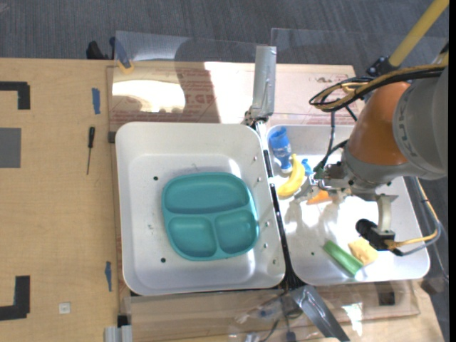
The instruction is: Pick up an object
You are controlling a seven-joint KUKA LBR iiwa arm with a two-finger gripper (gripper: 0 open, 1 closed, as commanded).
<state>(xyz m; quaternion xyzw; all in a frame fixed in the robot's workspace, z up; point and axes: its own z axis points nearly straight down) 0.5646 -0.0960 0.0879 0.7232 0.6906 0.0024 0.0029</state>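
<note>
A black screwdriver (89, 148) lay on the bench (50, 212) well left of the bins. The left bin (135, 155) held a teal divided plate (210, 214), lying flat near its middle. Across the black divider, the right bin (406, 262) carried the loose objects: a blue bottle (280, 147) at its upper left corner, a yellow banana (291, 178) just below it, and an orange piece (318, 197) beside the banana's right end. Nearer the front edge lay a green stick-shaped object (343, 257), with a yellow block (363, 251) touching its right end. The arm (399, 130) reached in from the right, and its tool (326, 184) hung just above the orange piece, close to the banana. Whether the tool was apart or together could not be told, nor whether it held anything.
</note>
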